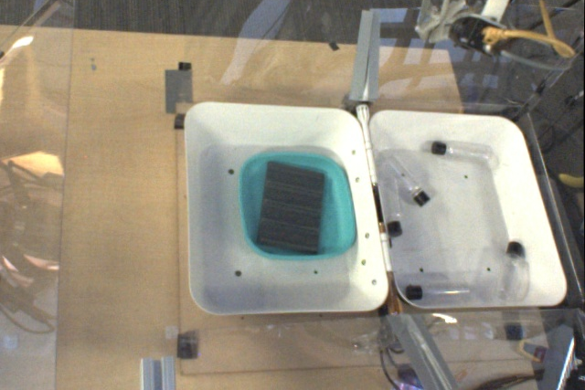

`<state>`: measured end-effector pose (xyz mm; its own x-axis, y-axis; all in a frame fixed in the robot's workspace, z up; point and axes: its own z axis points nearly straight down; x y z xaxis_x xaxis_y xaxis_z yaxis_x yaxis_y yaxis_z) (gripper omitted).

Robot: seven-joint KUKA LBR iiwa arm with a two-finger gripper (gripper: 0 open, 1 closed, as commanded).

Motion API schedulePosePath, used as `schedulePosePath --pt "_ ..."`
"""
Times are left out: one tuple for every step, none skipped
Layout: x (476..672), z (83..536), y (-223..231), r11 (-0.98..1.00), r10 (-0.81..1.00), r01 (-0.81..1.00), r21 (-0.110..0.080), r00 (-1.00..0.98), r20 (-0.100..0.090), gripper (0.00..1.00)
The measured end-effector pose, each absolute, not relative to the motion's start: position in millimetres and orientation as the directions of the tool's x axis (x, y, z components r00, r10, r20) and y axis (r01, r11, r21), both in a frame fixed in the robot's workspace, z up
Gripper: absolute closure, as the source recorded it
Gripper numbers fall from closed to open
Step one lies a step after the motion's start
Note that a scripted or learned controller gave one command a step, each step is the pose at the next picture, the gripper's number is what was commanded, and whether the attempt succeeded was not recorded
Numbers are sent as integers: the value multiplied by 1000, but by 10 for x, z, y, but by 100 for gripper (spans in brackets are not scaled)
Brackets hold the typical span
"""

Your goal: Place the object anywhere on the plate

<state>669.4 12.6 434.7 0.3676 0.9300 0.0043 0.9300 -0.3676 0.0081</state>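
A teal square plate (340, 224) sits in the middle of the left white bin (210, 269). A dark grey ribbed block (292, 207) lies flat on the plate, well inside its rim, with its long side running front to back. My gripper (441, 12) hangs at the top right of the camera view, beyond the far edge of the right bin (539, 233). It is far from the plate and the block. Nothing shows beneath it.
The right bin holds several clear plastic tubes with black caps, among them one (455, 148) near the far wall, one (409, 183) at the left and one (516, 265) at the front right. A metal rail (364, 59) runs back from between the bins.
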Motion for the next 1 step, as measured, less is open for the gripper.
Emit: schedulePosePath --pt "6692 2145 528 -151 989 989 3 151 2 100"
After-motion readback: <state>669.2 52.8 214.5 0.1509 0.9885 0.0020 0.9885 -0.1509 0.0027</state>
